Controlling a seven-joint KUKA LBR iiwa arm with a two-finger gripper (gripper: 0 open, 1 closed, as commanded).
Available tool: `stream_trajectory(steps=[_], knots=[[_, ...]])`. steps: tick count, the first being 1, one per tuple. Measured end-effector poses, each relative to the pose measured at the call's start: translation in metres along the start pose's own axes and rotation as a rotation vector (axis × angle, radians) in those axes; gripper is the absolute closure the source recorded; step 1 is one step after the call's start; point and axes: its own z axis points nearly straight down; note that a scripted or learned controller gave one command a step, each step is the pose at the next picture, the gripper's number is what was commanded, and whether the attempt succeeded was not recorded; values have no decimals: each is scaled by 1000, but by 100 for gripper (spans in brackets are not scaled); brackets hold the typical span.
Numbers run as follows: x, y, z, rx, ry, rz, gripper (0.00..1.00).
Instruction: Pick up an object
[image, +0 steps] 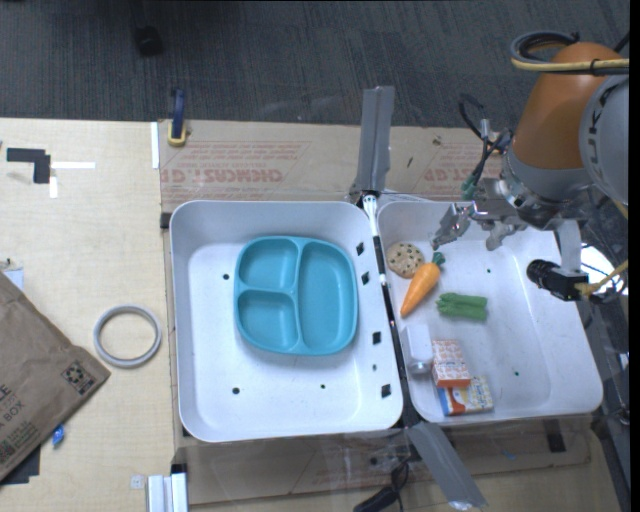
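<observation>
The nearest candidate object is the carrot (421, 286), lying in the right bin (540, 345) close to its left wall. Its long axis runs diagonally, thick end up and to the right, tip down and to the left. A cookie (405, 259) lies just beside it on the upper left; a green object (462, 306) lies just beside it on the right. Further down the bin sit a small carton (451, 362) and a flat packet (467, 396).

The tool (478, 222) hangs over the upper part of the right bin, carried by the arm (560, 110) reaching in from the right. Nothing is visible between its fingers; their spacing cannot be judged at this angle.

Key relation: the carrot lies down and to the left of the tool, near but apart. A descent would likely require a shift in that direction and a grip set across the diagonal axis.

The left bin (200, 330) holds a blue divided plate (297, 295). A tape ring (127, 334) rests on the tabletop (70, 260).
</observation>
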Motion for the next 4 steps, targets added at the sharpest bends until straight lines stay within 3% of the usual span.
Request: stream_trajectory(steps=[1,2,3,4], knots=[[-12,-25,87,-17,2,2,0],[-18,-69,105,-2,1,-135,0],[-20,-69,99,2,2,-133,100],[31,-4,5,-2,-1,-97,100]])
